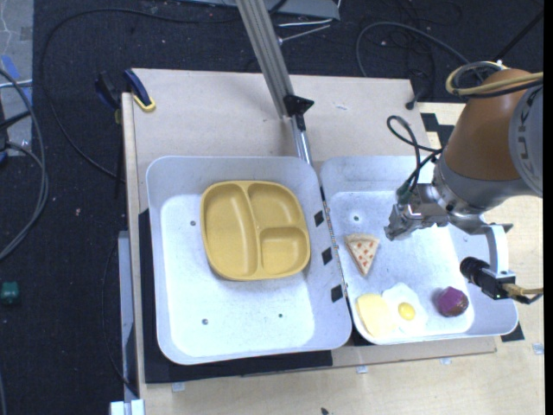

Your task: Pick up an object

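From my station I see the pincer point(404, 221) hanging over the upper part of the right shallow white bin point(484, 327), under the grey arm with the orange band point(488, 128). I cannot tell how the pincer is set; it is too small and dark against the bin floor, and I see nothing gripped in it.

The nearest candidate is the small triangular toy pizza slice point(362, 254), just below and to the left of the pincer, lying flat. Further below sit the flat toy fried egg point(403, 306) and, touching it on its left, a pale yellow flat piece point(372, 313). The round purple toy point(451, 301) lies below and to the right. Well off to the left, in the other white bin point(173, 318), rests the yellow divided plastic plate point(256, 230).

I judge this to be the approach. To do it well, I would choose the purple toy: it stands proud of the floor and is apart from its neighbours. The flat pieces offer little to pinch. I would centre squarely above it before descending, straight down.
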Controlling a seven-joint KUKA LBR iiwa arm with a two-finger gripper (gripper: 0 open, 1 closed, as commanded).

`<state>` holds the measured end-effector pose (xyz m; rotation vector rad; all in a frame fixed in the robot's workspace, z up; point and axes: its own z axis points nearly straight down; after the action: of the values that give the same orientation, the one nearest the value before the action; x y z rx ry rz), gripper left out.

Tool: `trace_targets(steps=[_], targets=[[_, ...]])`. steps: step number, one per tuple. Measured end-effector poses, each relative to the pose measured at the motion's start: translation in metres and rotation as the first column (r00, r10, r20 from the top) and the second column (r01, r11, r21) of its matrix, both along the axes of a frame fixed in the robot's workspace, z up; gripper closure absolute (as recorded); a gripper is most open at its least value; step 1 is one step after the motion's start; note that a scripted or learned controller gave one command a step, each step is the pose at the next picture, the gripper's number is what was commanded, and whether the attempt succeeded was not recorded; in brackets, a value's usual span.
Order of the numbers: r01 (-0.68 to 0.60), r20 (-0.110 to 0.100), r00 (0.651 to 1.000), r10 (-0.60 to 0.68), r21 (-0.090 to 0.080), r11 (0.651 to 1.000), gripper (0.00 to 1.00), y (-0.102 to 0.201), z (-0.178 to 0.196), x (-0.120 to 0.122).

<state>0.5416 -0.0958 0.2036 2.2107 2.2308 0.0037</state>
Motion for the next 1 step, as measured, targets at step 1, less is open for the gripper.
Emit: trace_targets(steps=[1], targets=[[0.000,-0.001,1.000,0.000,0.001,1.000,1.00,0.0519,0.0106,0.0036]])
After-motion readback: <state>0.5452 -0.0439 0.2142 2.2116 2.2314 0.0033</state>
